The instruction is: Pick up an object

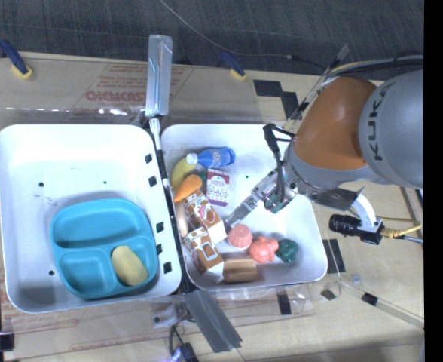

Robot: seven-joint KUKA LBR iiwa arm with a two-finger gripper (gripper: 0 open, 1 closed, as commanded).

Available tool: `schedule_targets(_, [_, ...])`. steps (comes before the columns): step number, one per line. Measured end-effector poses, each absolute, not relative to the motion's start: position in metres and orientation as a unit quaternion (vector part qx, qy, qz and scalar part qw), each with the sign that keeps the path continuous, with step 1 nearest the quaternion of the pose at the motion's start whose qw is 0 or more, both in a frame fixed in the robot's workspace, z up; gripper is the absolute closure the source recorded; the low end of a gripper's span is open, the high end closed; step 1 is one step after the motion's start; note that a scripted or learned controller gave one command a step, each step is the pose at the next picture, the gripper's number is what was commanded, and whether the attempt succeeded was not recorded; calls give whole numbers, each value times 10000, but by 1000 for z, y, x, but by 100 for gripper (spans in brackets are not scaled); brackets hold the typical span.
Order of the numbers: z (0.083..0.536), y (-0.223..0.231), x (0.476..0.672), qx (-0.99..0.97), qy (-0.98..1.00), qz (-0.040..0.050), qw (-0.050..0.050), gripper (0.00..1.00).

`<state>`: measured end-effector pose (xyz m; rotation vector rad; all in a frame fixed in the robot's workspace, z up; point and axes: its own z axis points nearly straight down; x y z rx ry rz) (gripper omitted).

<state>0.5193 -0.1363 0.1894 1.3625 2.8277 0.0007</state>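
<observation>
The gripper [240, 208] hangs over the right bin [306, 236] — finger state I cannot tell — near a pink toy [239, 237].

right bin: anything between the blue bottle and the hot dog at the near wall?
Yes. In the camera view, between the blue bottle and the hot dog lie the small maroon carton and the pink cupcake.

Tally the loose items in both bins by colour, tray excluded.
Yellow: 2 (potato-like piece, banana-like piece)
Blue: 1 (bottle)
Orange: 1 (carrot)
Pink or red: 2
Green: 1
Brown: 1 (hot dog)
Printed cartons: 3
Total: 11
</observation>
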Motion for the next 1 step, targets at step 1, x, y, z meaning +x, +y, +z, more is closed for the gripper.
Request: schedule_targets(1, [222,-141,513,3850,9229,0,18,0])
